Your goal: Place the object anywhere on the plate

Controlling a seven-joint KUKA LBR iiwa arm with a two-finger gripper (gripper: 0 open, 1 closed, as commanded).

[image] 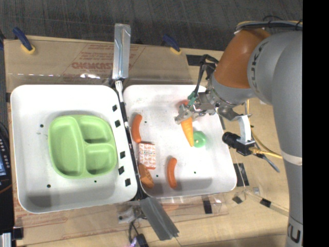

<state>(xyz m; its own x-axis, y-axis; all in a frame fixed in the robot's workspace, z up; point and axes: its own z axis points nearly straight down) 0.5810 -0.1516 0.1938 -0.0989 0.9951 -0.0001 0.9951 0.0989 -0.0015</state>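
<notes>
A green divided plate [82, 145] lies in the left white bin [25, 138]. In the right bin [216, 163] an orange toy carrot [188, 131] with a green leafy end [199, 140] lies on the floor, pointing up toward the gripper. My gripper [189, 112] hangs low over the carrot's narrow end, touching it or just above it. A small red object [183, 105] peeks out right beside the gripper, partly hidden by it.
The right bin also holds an orange sausage [136, 128] near the divider, a red-and-white packet [147, 155], a second sausage [172, 172] and a brown piece [145, 178] at the front left corner. The arm's orange band [241, 55] looms over the bin's back right.
</notes>
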